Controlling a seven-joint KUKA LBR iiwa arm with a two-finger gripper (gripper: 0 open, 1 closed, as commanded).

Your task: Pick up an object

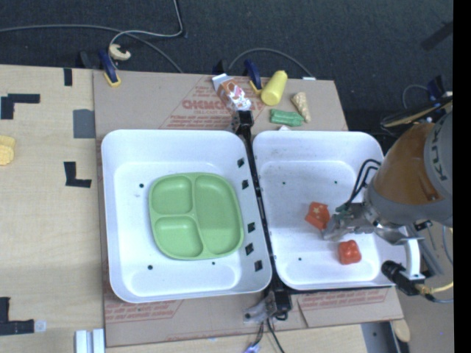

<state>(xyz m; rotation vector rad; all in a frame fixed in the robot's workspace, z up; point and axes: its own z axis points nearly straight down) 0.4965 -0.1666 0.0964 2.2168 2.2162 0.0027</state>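
While the grey arm (416, 179) with its orange band reaches in from the right side, its end effector (340, 223) sits low inside the right bin (294, 149), toward that bin's right wall. Whether it is spread or pressed together cannot be told, since the metal parts at the tip blur together from above. Nothing can be seen pinched in it.

Two small red-orange objects lie in the right bin. One, a red block with a pale mark (317, 215), rests just left of the end effector, touching or nearly touching it; which of the two cannot be told. The other, a plain red block (349, 251), lies just below the end effector, near the bin's front edge, apart from the first block.

The left bin (118, 160) holds a green divided plate (196, 215) with three compartments, lying flat at about the middle of the bin.

Both bins sit side by side on a brown cardboard sheet (147, 101) on the surface. Beyond the back edge of the bins, on that sheet, lie a few more things: a yellow bottle-like object (274, 87), a green oblong piece (286, 117), a tan cone-like piece (301, 105) and a small printed packet (234, 93). Cables (147, 35) run over the dark floor behind the surface. A yellow item (6, 151) lies at the surface's left edge.
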